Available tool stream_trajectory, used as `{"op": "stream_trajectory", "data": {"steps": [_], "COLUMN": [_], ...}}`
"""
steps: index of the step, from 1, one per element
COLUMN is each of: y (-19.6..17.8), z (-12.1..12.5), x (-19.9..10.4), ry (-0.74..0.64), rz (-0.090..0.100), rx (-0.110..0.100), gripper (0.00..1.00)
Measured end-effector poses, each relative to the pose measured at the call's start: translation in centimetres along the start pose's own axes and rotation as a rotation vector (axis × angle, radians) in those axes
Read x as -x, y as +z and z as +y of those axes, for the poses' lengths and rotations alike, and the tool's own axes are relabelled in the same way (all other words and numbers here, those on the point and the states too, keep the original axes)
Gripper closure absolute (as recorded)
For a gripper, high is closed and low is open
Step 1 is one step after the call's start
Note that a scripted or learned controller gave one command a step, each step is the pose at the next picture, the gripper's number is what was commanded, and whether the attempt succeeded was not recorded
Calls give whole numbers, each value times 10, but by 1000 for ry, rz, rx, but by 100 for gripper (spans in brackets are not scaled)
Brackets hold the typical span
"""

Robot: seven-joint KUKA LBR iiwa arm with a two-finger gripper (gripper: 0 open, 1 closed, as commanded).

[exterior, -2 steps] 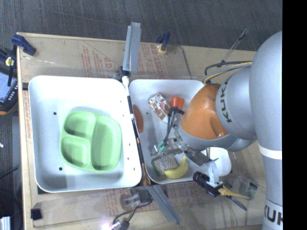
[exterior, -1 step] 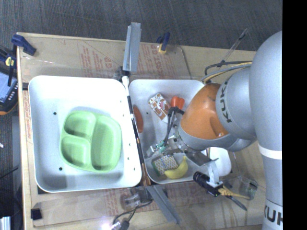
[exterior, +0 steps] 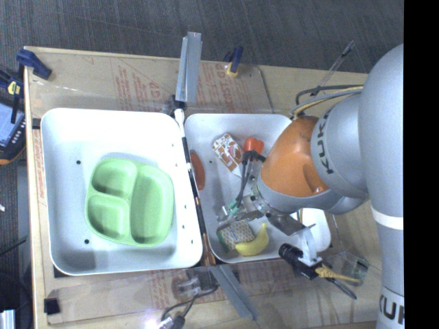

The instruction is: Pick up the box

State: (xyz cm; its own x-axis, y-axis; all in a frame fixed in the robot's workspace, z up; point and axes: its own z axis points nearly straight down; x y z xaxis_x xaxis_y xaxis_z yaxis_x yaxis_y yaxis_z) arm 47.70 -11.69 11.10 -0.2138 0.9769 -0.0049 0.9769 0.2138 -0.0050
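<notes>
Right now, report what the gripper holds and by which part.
It cannot be told. The gripper is low in the right bin, over clutter beside the banana; the box lies apart, untouched, near the bin's far end.

One fixed overhead cam, tilted view of the whole setup

The surface (exterior: 137, 88) is seen from above at a slant, from far enough back that both white bins are taken in: the left bin (exterior: 62, 184) is framed in full, and the right bin (exterior: 212, 125) is partly covered by the arm (exterior: 343, 156), which is brought in from the right edge. Dark floor is caught along the top.
</notes>
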Motion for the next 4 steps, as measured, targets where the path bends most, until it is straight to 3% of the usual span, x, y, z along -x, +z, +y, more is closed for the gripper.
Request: {"op": "stream_trajectory", "data": {"steps": [1, 2, 3, 4], "y": [0, 15, 7, 6], "z": [0, 1, 2, 2], "x": [0, -2, -6, -3], "ry": [0, -48, -60, -57], "rz": [0, -12, -2, -9], "rx": [0, 11, 5, 6], "gripper": [0, 0, 100, 0]}}
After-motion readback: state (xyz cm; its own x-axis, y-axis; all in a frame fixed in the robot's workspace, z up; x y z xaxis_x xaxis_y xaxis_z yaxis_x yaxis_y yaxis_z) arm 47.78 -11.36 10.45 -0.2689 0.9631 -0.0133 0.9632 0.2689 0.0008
